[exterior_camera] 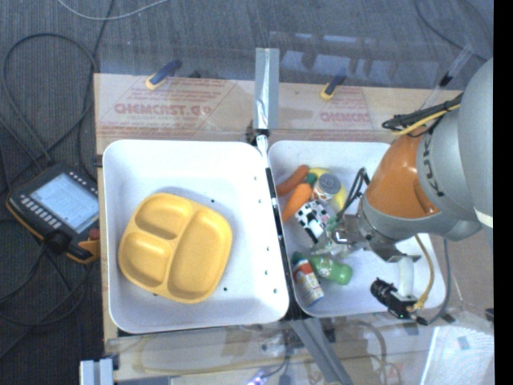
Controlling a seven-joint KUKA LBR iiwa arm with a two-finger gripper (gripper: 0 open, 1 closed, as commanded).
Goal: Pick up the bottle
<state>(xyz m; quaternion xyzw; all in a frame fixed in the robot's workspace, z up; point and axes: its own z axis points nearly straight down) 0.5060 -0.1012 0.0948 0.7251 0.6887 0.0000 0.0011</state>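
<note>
The green bottle (331, 269) lies flat in the right bin (437, 283), long axis left-right, neck toward the centre divider, while the gripper (343, 237) hovers just above it, its grip hidden from here.

This looks like a robotics lab. A big grey and orange arm (437, 175) works over a bench (176, 107) made of a plain board with printed lettering. Two white bins (120, 239) sit side by side on it, parted by a metal post (265, 87). A teach pendant (58, 207) with a lit screen lies on the grey carpet (48, 22), and loose cables (40, 70) trail across the floor. Clamps (163, 74), probably, hold the board's far edge.
</note>
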